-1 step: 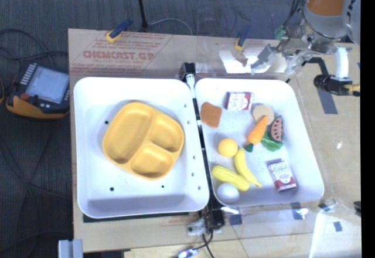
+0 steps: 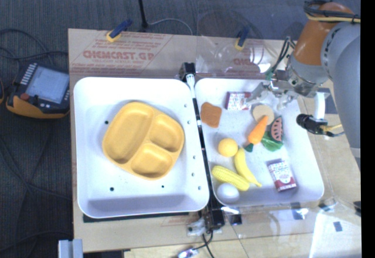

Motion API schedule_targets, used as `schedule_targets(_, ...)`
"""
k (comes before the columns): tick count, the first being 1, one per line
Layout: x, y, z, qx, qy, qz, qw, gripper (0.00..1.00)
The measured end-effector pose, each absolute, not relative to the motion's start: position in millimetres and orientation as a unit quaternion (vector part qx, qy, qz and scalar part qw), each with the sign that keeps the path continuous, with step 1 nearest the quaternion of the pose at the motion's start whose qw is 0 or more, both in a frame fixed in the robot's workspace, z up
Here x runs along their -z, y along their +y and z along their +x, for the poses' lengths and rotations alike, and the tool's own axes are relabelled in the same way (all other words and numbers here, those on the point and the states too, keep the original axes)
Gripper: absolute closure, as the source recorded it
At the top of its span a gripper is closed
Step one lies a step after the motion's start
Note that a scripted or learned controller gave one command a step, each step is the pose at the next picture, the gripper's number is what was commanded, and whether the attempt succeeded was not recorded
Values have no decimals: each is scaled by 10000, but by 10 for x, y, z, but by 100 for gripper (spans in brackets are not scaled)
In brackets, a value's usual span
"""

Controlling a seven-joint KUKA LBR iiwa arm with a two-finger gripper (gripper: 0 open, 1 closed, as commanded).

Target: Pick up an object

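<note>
Two white bins sit on a tan cardboard sheet (image 2: 117, 54) printed with faded red lettering. The left bin (image 2: 88, 192) holds a mustard-yellow divided plate (image 2: 143, 139). In the right bin (image 2: 310, 180) lie a brown-orange toast slice (image 2: 211, 114), a yellow lemon (image 2: 228, 147), a yellow banana (image 2: 245, 166), a yellow corn cob (image 2: 229, 177), a white egg (image 2: 228, 193), an orange carrot (image 2: 257, 129) with a green top, a red-and-green watermelon slice (image 2: 275, 132), and two red-and-white boxes (image 2: 280, 174). Blue-and-yellow clamps (image 2: 119, 29) grip the sheet's upper edge. At the left of the frame rests an orange-and-black pendant (image 2: 38, 92) with a grey screen. The arm (image 2: 319, 40) at upper right is grey with an orange band.
</note>
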State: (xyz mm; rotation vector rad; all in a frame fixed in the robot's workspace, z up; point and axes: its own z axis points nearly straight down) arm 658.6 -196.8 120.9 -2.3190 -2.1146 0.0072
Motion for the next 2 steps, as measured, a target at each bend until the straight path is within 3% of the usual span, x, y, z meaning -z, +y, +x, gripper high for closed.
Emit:
schedule_targets(1,-891,-1519,5950,24,-6231,-7821,-65,0)
schedule_targets(2,-987,-1521,5956,24,-6231,-7821,-63,100)
